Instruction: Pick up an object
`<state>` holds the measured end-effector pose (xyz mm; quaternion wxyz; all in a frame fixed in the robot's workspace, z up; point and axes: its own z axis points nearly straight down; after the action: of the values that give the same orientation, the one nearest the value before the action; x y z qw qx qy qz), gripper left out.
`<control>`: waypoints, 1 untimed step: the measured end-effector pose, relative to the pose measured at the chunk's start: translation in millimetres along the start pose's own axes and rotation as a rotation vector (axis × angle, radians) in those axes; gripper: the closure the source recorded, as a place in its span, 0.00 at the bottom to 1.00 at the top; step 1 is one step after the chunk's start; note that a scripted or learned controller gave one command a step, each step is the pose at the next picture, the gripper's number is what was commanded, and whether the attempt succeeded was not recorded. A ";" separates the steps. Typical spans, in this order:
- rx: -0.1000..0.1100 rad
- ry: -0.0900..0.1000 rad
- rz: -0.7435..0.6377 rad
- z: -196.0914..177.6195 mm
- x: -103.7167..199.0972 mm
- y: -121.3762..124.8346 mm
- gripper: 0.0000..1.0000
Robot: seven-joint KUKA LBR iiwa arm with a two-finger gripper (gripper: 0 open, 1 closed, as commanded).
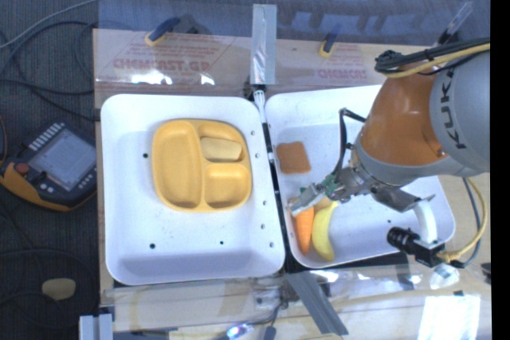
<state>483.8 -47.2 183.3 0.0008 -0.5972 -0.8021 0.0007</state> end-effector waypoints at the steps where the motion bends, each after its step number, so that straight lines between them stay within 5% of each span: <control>1: 0.000 0.000 -0.106 -0.1 -17.6 -5.6 0.00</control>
<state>483.4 -65.6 183.4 0.0007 -0.5539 -0.8326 0.0007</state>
